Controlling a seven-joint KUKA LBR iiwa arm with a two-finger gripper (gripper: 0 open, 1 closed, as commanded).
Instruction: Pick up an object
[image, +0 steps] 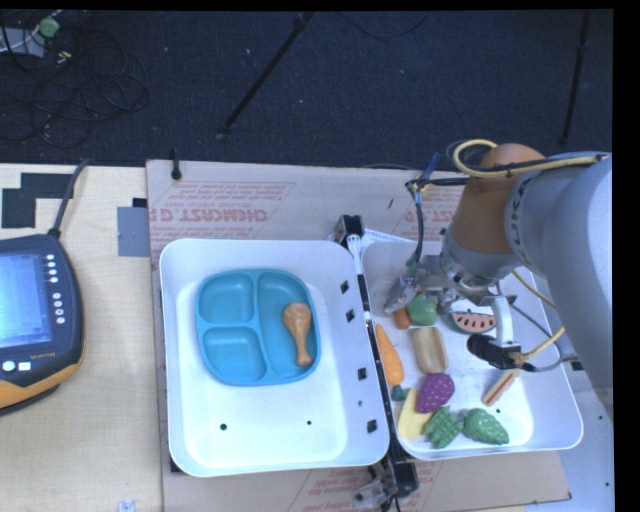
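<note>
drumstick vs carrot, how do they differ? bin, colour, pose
The drumstick is tan-brown and lies in the blue divided tray in the left bin; the carrot is orange and lies straight on the floor of the right bin, against its left wall. The drumstick has a knobbed end and lies alone; the carrot tapers and lies among other toy foods. Both are elongated and lie flat, running roughly top to bottom in the view.

Robotics lab setup. Grey industrial arm (560, 215) reaching over a tabletop (60, 440) with two white bins (175, 400); handheld control pendant (30, 320) at the left edge; loose cables (70, 70) and stand legs (265, 70) on dark carpet behind.
</note>
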